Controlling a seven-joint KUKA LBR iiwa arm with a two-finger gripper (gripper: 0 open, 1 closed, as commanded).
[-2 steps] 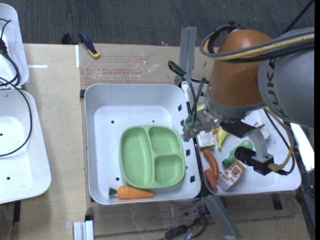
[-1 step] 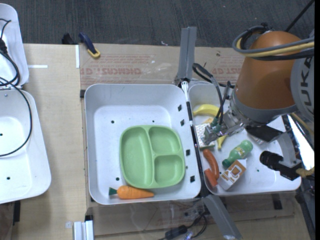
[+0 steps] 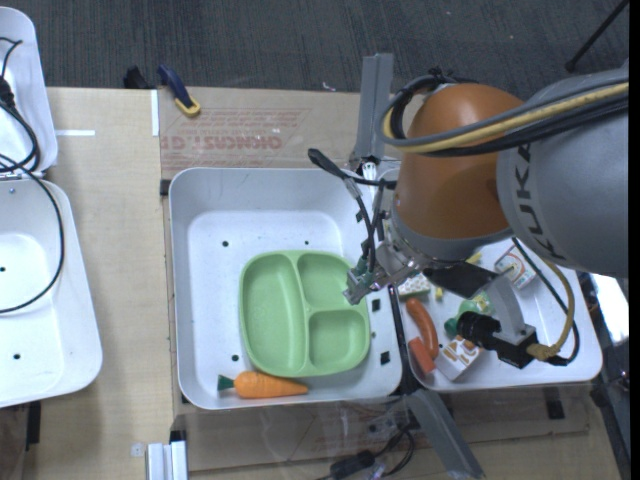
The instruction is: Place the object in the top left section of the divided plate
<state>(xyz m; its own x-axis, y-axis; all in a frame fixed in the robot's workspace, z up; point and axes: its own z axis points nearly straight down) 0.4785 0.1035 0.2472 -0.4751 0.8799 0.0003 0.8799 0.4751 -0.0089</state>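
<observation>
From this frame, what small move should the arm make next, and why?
Probably shift toward the right bin to pick an object. The end effector hangs at the green divided plate's right rim with nothing visibly held, and the plate's sections look bare.

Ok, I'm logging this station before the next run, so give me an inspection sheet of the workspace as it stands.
Surface: wooden bench bearing the left bin and right bin.
Job's things: green divided plate in the left bin, sections bare; toy carrot beside its lower edge.
Clutter: orange sausage-like toy, small carton and other bits in the right bin.
Grippers: gripper at the plate's right rim; fingers unclear.
Cables: black and yellow cables over the arm.
Surroundings: blue-yellow clamp on the bench's far edge.
</observation>
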